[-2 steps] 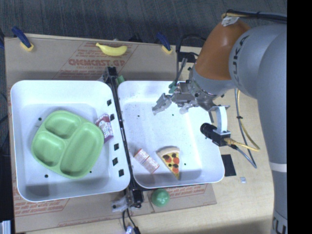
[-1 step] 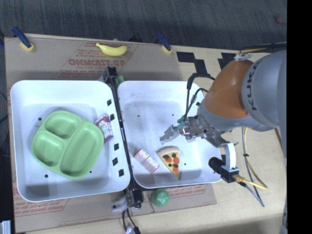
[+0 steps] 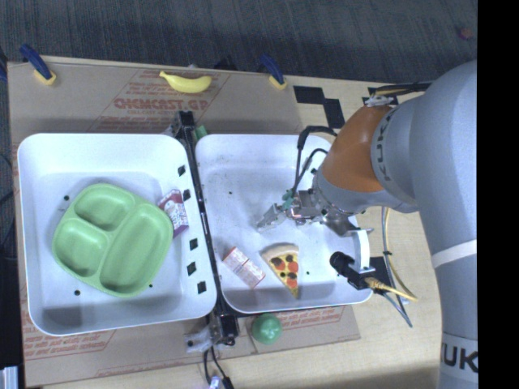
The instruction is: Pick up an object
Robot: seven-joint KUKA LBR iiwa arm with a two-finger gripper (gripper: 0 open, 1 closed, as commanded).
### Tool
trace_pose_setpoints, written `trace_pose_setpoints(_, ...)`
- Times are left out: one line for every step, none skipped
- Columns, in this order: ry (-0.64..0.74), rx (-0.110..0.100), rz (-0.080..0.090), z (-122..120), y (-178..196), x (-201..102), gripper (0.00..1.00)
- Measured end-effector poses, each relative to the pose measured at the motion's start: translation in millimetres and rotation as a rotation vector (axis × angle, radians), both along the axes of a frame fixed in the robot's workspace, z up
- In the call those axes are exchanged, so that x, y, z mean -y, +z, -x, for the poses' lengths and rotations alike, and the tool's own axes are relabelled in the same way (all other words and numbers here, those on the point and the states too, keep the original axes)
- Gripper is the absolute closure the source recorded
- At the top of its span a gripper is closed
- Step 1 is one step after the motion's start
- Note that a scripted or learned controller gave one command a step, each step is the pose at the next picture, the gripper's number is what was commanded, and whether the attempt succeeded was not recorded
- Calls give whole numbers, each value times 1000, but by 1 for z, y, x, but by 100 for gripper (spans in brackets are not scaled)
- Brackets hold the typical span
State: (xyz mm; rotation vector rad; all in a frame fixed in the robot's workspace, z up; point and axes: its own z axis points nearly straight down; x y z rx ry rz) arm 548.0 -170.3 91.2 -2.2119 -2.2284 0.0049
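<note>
Overhead slanted view of the bench with two shallow white bins side by side. The gripper [image 3: 272, 215] sits low over the floor of the right bin [image 3: 243, 156], near its middle, with its two metallic fingers [image 3: 268, 217] pointing toward the left of the view; they appear slightly spread, though the gap between them is small and hard to read, and nothing is visible between them. The fingertips lie apart from the nearest objects. The grey arm [image 3: 430, 152] enters from the right edge, bends downward over the right bin, and ends in the orange band [image 3: 357, 156] just above the wrist, so that the wrist is tilted leftward and down; cables and a black fitting hang beside the wrist at the bin's right rim. Candidate objects in the right bin: a toy pizza slice [image 3: 285, 266] near the front wall, below the gripper, and just to its left a small red-and-white packet [image 3: 243, 266]. The left bin [image 3: 49, 160] holds a green divided tray [image 3: 112, 237] and a small dark red wrapper [image 3: 173, 210] touching the tray's right edge. Outside the bins, a yellow banana [image 3: 186, 80] lies on the cardboard behind them and a green ball [image 3: 265, 328] lies in front of the right bin.
</note>
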Motion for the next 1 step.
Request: trace_pose_setpoints(1, 2, -2, -83, 1, -57, 0)
